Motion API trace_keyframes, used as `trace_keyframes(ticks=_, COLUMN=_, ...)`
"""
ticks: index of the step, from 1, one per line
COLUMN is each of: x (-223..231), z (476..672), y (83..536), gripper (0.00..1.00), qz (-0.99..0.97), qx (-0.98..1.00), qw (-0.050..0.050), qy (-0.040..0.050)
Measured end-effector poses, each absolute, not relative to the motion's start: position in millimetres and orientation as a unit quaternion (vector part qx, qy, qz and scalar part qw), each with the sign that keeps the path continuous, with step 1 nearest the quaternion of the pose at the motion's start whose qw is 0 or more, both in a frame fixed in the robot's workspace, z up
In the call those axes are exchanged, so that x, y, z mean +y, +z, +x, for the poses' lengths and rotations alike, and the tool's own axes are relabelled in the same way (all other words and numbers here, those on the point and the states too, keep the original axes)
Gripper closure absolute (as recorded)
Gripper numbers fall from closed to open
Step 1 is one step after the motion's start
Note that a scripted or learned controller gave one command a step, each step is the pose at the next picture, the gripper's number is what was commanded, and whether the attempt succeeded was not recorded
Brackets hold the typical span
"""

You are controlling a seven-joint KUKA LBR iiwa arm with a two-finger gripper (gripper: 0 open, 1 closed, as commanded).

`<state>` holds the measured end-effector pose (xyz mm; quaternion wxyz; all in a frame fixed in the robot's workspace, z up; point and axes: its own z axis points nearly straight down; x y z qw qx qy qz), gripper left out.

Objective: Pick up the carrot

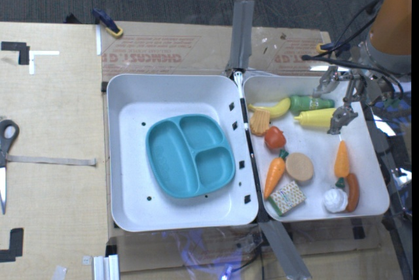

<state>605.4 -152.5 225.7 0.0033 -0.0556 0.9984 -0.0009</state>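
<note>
Nearest, a box (287, 197) lies in the right bin (376, 207) just right of the carrot (274, 173), while the gripper (334, 110) hangs spread and empty over the far side, above a corn cob (315, 118).

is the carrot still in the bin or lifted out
In the bin. The carrot lies flat on the right bin's floor; the claw hangs apart from it.

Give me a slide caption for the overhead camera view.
Pincer above the right bin, away from the carrot; blue tray sits left.
</note>
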Motion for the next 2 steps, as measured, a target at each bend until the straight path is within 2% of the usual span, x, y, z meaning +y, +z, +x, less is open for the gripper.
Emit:
trace_keyframes(ticks=1, x=-200, z=611.8, y=119, gripper=0.0, qz=-0.097, qx=0.995, qw=0.016, qy=-0.0044)
trace_keyframes(ticks=2, x=-222, z=588.3, y=121, gripper=0.0, qz=-0.197, qx=0.98, qw=0.004, qy=-0.0017)
